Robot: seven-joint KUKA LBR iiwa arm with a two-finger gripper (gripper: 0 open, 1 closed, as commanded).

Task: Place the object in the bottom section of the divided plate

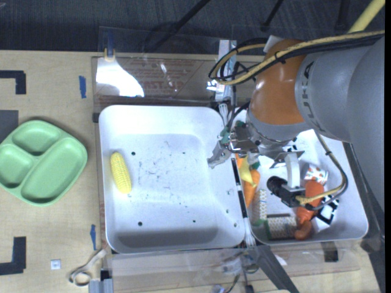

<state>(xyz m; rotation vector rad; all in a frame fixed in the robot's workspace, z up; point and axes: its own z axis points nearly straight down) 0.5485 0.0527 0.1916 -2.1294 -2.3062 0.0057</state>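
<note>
where the grey arm reaches in from 3 o'clock, its wrist hangs over the divide between the two white bins, and the jaws sit close to the left bin's 3 o'clock rim. whether they are wide or narrow i cannot tell.

the left bin holds a yellow corn cob, which lies lengthwise near its 9 o'clock wall, well apart from the jaws.

the right bin is partly hidden under the arm. in it a yellow-orange carrot lies along the 9 o'clock wall, and a second orange carrot lies toward 4 o'clock. a small white and red thing sits just beside that carrot at its 12 o'clock. a brownish piece rests near 6 o'clock, next to a speckled grey item.

the green divided plate rests on the bench at 9 o'clock of the left bin, outside both bins. its large section faces 4 o'clock and its two small sections face 11 o'clock.
</note>
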